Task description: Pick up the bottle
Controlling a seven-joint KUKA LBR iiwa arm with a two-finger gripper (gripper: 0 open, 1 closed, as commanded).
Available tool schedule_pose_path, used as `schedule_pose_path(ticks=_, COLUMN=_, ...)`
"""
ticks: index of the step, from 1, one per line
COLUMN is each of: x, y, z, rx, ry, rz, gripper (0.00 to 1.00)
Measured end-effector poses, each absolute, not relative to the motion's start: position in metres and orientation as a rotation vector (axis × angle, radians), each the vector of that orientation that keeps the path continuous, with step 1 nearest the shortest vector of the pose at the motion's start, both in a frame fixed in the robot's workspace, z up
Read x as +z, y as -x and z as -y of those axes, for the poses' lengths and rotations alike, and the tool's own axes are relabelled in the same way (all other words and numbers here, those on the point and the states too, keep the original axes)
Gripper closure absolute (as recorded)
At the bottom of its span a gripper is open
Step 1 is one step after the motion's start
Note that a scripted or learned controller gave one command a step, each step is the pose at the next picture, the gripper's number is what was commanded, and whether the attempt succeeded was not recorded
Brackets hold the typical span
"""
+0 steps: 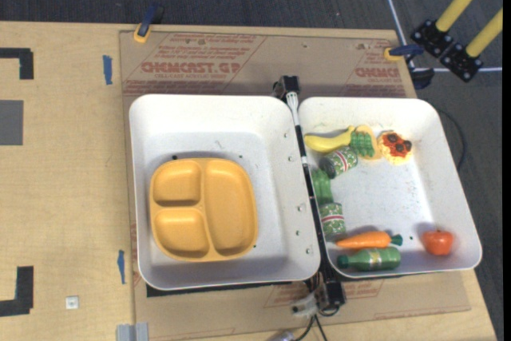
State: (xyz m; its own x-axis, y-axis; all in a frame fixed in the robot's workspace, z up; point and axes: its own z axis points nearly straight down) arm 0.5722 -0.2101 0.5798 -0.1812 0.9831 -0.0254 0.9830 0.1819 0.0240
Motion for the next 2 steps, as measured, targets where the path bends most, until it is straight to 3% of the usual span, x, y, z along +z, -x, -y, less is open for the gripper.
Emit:
schedule_pose_path(ticks=1, x=0.591, y=-0.5727, z=0.2101, rx=0.004, ry=-1.983, rz=-2.384, gripper=1.0)
schedule_pose_path(ticks=2, x=0.5908, y=-0.5728, z=0.2101, rx=0.004, ry=-1.983, rz=-2.384, gripper=0.0)
